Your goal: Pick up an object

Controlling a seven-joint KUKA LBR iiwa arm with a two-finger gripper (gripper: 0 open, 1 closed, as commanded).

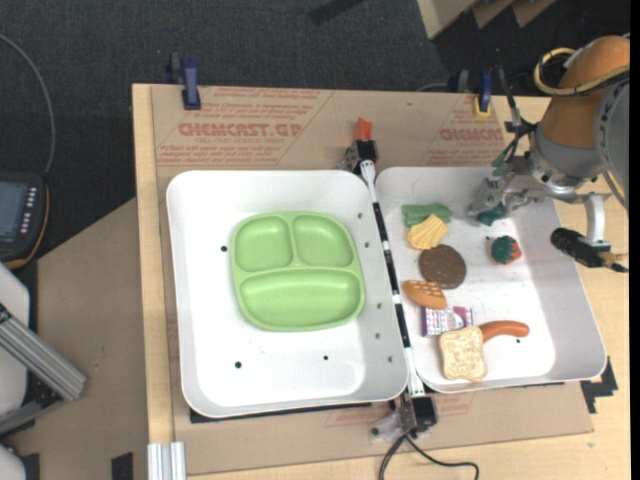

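Fingers (489, 211) hang low over the right bin (570, 353) at about its 12 o'clock, but their tips blur into a dark teal patch, so I cannot tell whether they are spread or pressed together. Nothing is visibly held.

To do the pick well, I judge the strawberry-like red toy (505, 250) the best target. It is the nearest piece, at about 5 o'clock from the gripper, and it lies apart from its neighbours, so a straight descent centred on it should work.

Counting from the near edge of that bin:
- one toast slice (463, 353) at 6 o'clock
- one sausage (503, 329) just beside it
- one pink packet (445, 319)
- one bread roll (424, 293) at 9 o'clock
- one brown patty (442, 266)
- the one red toy
- one yellow piece (428, 232)
- one green leaf (426, 212) touching the yellow piece, at 11 o'clock

That makes eight pieces, one of each. The left bin (200, 368) holds one green divided plate (297, 270). Two bins sit on the table (150, 268), with two blue clamps (186, 78) at its far edge.
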